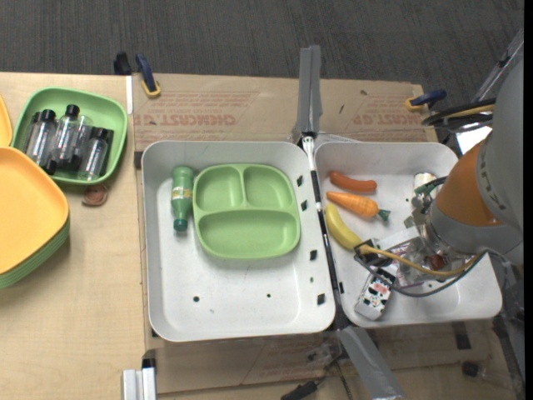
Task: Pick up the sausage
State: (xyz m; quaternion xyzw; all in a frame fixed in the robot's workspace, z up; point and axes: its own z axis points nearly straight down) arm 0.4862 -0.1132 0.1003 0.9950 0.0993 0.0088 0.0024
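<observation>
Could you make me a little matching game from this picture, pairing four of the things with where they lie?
Things:
1. sausage
2. banana
3. green bottle
4. divided plate

Places:
A. middle of the left bin
B. far end of the right bin
C. left bin, beside the plate's left edge
D. right bin, just nearer than the carrot

Pairs: 1-B, 2-D, 3-C, 4-A

Probably a robotics lab: clamped cardboard [275, 111] bench, white bins [166, 298], toy food.
</observation>
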